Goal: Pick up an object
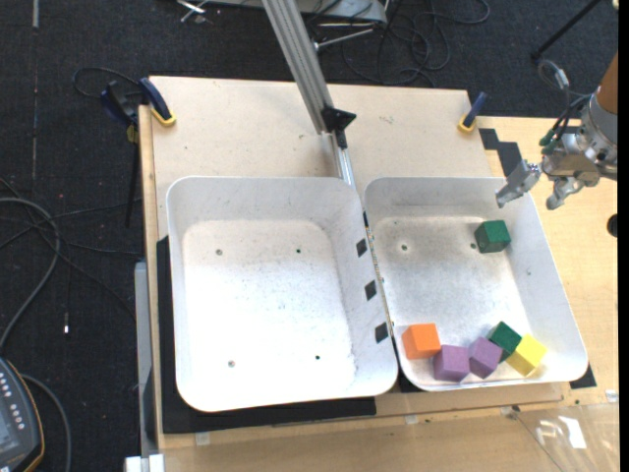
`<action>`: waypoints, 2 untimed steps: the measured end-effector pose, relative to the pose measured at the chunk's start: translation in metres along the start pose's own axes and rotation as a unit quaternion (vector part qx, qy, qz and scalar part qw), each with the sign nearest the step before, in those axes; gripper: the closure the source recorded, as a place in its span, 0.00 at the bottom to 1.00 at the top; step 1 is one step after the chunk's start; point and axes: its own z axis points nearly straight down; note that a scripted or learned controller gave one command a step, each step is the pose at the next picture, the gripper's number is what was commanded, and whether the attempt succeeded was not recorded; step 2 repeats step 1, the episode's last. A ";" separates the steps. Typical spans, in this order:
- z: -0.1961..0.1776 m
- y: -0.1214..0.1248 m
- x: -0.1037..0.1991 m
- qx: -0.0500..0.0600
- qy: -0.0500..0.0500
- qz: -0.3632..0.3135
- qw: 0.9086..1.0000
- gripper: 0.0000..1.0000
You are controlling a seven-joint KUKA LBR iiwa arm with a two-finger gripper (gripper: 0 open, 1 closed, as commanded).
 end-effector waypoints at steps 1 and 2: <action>0.133 -0.016 -0.001 0.003 0.001 0.002 1.000 0.00; 0.133 -0.016 -0.001 0.003 0.001 0.002 1.000 0.00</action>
